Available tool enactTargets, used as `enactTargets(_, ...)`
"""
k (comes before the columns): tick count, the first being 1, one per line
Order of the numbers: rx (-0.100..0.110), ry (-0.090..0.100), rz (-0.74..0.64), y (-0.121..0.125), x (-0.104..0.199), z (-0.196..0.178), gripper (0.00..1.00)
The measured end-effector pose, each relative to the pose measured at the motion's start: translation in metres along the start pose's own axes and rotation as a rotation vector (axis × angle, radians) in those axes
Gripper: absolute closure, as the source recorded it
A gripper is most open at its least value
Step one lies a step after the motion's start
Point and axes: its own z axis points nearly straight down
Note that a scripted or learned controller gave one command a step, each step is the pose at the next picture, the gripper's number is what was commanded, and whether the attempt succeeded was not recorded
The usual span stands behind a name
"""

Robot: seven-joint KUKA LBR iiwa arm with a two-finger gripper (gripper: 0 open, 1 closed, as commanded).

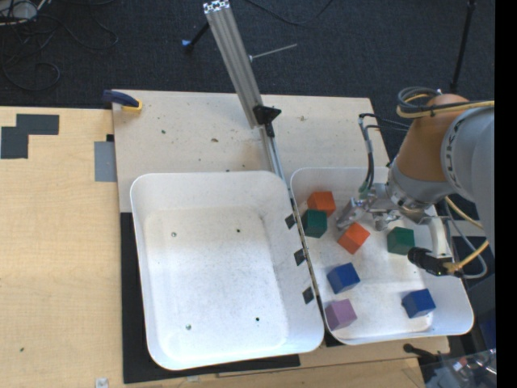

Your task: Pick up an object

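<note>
We saw the arm (440, 156) reaching in from the right, elbow bent and wrist angled down-left, with the gripper (355, 217) hanging low at its end.

A single camera hangs fixed above the counter (202, 128) and looks down at a slant, far enough back to take in both white bins whole. The left bin (153, 208) sits near the middle of the view, the right bin (452, 318) toward its right side. The dark floor (121, 39) with its cables runs across the top, so the far side of the scene lies upward. The arm (452, 148) comes in from the right edge.
</note>
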Motion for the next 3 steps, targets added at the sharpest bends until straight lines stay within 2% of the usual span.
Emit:
enactTargets(1, 0.001, 0.001, 0.003, 0.000, -0.001, -0.010, 1.00)
enactTargets(3, -0.004, -0.002, -0.002, 0.006, -0.010, -0.100, 1.00)
